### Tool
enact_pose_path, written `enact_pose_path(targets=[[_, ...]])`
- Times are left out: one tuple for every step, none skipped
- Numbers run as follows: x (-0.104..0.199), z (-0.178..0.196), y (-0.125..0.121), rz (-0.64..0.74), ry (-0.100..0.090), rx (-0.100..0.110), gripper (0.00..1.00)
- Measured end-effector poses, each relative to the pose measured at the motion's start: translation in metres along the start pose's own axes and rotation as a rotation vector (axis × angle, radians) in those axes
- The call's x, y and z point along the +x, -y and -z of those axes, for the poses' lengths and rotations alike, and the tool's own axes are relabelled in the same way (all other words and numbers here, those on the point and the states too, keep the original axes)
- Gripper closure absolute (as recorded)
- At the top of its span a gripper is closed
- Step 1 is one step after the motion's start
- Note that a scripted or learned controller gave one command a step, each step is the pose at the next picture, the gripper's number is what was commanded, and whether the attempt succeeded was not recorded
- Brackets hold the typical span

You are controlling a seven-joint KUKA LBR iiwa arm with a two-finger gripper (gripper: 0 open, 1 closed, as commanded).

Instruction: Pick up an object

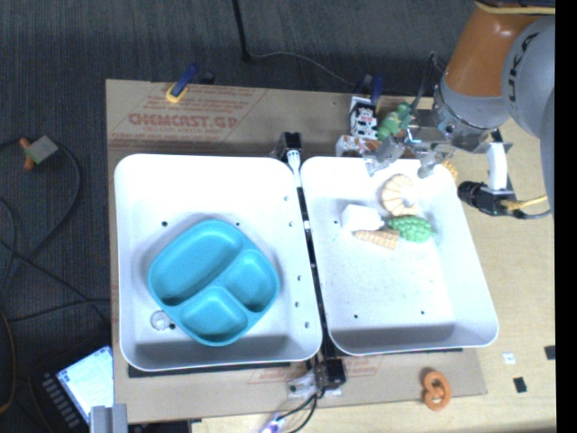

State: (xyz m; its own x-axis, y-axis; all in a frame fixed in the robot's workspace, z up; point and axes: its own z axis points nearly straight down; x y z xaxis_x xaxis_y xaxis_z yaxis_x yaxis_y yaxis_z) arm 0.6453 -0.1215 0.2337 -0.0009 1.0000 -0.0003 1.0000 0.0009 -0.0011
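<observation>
Several small objects lie in the right bin (pixel 451 314), clustered near its far side. They are a tan ridged round piece (pixel 397 193), a green bumpy piece (pixel 412 229), a white block (pixel 361 216) and a tan cone (pixel 374 237). My gripper (pixel 402 163) hangs over the bin's far rim, just above and behind the tan round piece. Its fingers are spread, with nothing between them.
A blue divided plate (pixel 213 280) fills the middle of the left bin (pixel 135 188). Small toys and clutter (pixel 365 126) sit behind the right bin. An orange ring (pixel 436 388) lies on the bench in front. The near half of the right bin is bare.
</observation>
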Motion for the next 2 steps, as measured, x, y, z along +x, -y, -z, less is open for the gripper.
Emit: enact_pose_path(targets=[[-0.004,-0.145,-0.011,0.0,0.002,-0.004,0.0],[-0.004,-0.134,-0.012,0.001,0.004,-0.006,1.0]])
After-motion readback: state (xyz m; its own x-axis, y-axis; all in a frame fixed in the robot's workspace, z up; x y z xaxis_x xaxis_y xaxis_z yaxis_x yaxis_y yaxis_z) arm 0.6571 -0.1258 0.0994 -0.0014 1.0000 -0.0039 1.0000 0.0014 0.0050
